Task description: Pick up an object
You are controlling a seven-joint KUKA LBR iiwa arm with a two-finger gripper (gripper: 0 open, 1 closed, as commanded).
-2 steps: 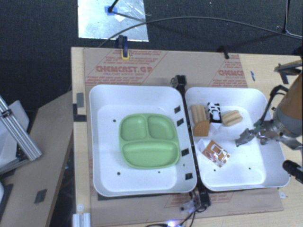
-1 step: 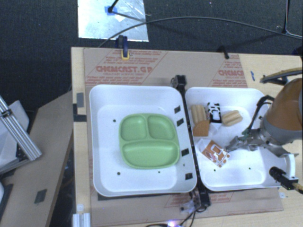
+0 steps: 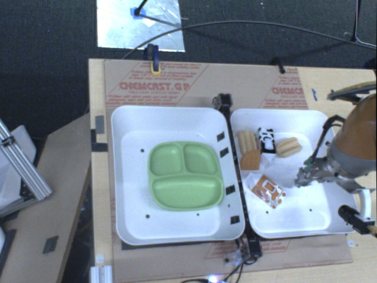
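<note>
One pincer (image 3: 301, 178) hangs low over the right bin (image 3: 294, 221), at the end of the grey arm (image 3: 353, 149) that reaches in from the right; whether it is apart or together I cannot tell, and nothing shows between its tips. Just left of it, apart from it, lies an orange-and-white packet (image 3: 268, 191) on the bin floor. Further up the same bin sit a tan cylinder (image 3: 288, 147), a black-and-white piece (image 3: 266, 139), a ribbed wooden block (image 3: 247, 140) and a brown wedge (image 3: 250, 160), close together. Beyond the divider, the left bin (image 3: 132, 158) holds a green divided plate (image 3: 185, 175). Both bins rest on cardboard (image 3: 171, 84) on the bench (image 3: 339, 81).
</note>
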